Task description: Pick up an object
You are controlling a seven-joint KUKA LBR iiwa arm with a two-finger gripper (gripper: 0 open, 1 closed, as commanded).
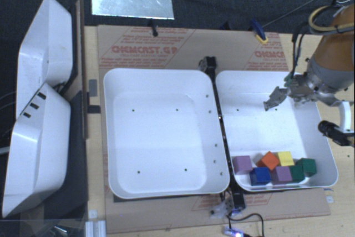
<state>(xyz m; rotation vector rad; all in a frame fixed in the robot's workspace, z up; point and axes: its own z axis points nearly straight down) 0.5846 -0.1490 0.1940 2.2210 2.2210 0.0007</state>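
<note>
From above, two white bins sit side by side on the surface (166,44), which is covered with a printed cardboard sheet. The left bin (119,119) and the right bin (244,86) touch along their inner rims.

The arm (333,58) reaches in from the right, over the right bin's upper right part. Its claw (274,99) hangs above the bin's floor, pointing left and slightly down. Nothing sits between its tips; whether it is spread or pressed together cannot be told at this size.

The blocks lie in a cluster at the near edge of the right bin, well apart from the claw. A purple block (242,163) is at the cluster's left, with a blue block (259,175) just beside it. An orange block (270,160) sits in the middle, touching a yellow block (285,158). A second purple block (282,174) lies below those two, and a green block (305,166) is at the right end.
</note>
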